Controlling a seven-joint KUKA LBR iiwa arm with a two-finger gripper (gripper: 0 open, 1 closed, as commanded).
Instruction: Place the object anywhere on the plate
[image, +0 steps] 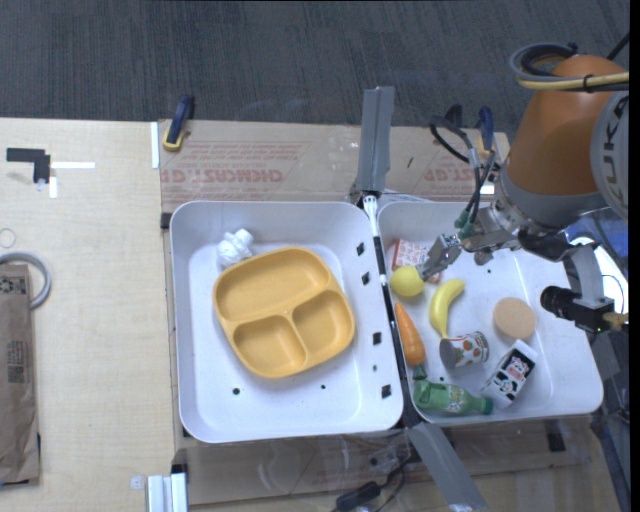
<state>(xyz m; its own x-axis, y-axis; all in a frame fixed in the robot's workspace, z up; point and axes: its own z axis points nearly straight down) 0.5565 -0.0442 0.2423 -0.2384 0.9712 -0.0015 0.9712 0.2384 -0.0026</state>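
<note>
Plate (284, 311), yellow with three compartments, sits tilted near the middle of the left bin (190, 330), all three compartments bare; white bin floor shows on every side of it, widest toward the bin's near and left walls. Crumpled white item (236, 243) touches the plate's far-left rim. Divider (375, 150) stands between the left bin and the right bin (575, 395), just right of the plate. Right of the plate, past the divider, objects crowd the right bin's left half: lemon (406, 282) closest to the divider, carrot (408, 335) below it along the bin wall, banana (445, 304) just right of the lemon, red-and-white box (408, 252) above the lemon, small red-and-white cup (465, 349) on its side, green bottle (452, 399) lying along the near wall, round tan disc (515, 318), black-and-white carton (511, 372). Claw (437, 258) hangs well right of the plate, over the right bin, just above-right of the lemon and above the banana's upper tip; arm enters from the right. Whether the claw is apart or together cannot be told; nothing visibly gripped. Bench (80, 300) left of the plate is mostly open wood.
</note>
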